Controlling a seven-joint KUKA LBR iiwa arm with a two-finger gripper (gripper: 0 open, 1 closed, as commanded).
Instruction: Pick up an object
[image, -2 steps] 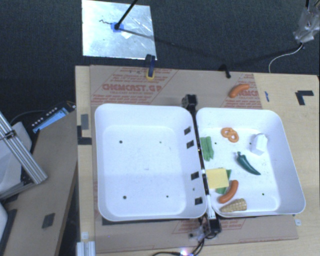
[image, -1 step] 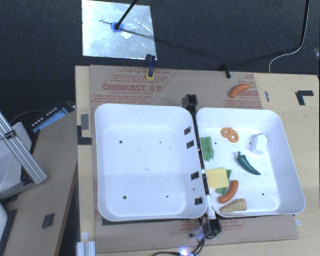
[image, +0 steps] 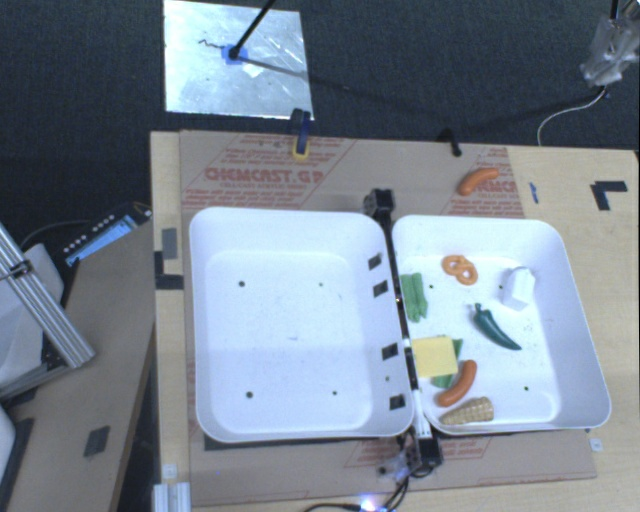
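The right bin holds several small items. An orange pretzel lies near its back, with a white block to its right. A dark green pepper sits in the middle. By the left wall lies a light green piece. Below that is a yellow block, partly over another green piece. An orange sausage and a tan ridged cone lie near the front.
The left bin stands beside the right one, joined by a black hinge strip. A second orange sausage lies on the cardboard behind the bins. A pale blurred object with a white cable hangs at the top right.
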